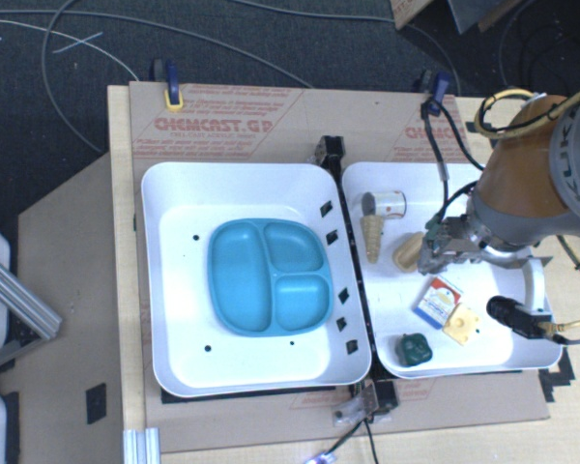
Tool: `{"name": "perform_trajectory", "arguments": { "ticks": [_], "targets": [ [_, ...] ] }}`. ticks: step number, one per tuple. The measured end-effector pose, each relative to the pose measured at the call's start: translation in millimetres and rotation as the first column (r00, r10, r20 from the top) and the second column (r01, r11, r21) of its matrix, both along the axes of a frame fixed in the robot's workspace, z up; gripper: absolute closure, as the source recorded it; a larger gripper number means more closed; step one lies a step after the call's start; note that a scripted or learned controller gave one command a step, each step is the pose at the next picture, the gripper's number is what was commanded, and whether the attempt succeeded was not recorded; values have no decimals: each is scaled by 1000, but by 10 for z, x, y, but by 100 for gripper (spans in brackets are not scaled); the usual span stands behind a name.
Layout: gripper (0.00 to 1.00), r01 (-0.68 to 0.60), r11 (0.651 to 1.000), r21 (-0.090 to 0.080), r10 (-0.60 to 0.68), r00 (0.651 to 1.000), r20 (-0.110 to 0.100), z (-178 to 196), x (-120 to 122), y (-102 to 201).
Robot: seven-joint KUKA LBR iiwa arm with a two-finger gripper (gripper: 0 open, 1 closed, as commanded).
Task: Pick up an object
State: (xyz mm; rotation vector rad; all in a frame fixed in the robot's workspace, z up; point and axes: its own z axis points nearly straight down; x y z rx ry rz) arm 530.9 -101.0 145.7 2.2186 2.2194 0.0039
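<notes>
My gripper hangs low over the middle of the right bin, on the grey and orange arm coming in from the right. Just to its left, touching or nearly touching it, lies a tan rounded object. A small blue, white and red box sits right below the gripper, with a yellow holed block beside it. A beige cone and a white and silver cylinder lie at the bin's back left. A dark green object rests near the front edge.
The left bin holds a blue divided plate in its middle. A black divider with clips runs between the two bins. Cables trail over the dark floor behind the bench.
</notes>
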Motion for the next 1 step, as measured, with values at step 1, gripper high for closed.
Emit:
{"name": "perform_trajectory", "arguments": {
  "ticks": [1],
  "targets": [
    [100, 0, 1000, 0, 0, 1000, 1, 437, 0, -28]
  ]
}}
